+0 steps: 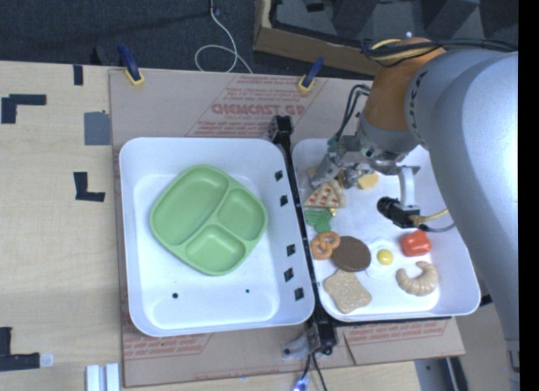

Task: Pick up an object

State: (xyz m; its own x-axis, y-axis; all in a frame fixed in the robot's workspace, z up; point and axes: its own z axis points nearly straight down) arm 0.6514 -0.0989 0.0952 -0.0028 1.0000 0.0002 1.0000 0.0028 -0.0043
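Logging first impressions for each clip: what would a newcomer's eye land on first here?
Probably the green divided plate, alone in the left bin and tilted askew. Next, the big grey arm with its orange band reaching in from the right, its gripper low over the far end of the right bin. Below it lies a scatter of toy food: a pizza slice, pretzel, brown cookie, toast and croissant.

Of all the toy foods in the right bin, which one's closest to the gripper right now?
The pizza slice, lying just below the gripper by the bin's left wall. The pretzel, brown cookie and croissant lie farther toward the front.
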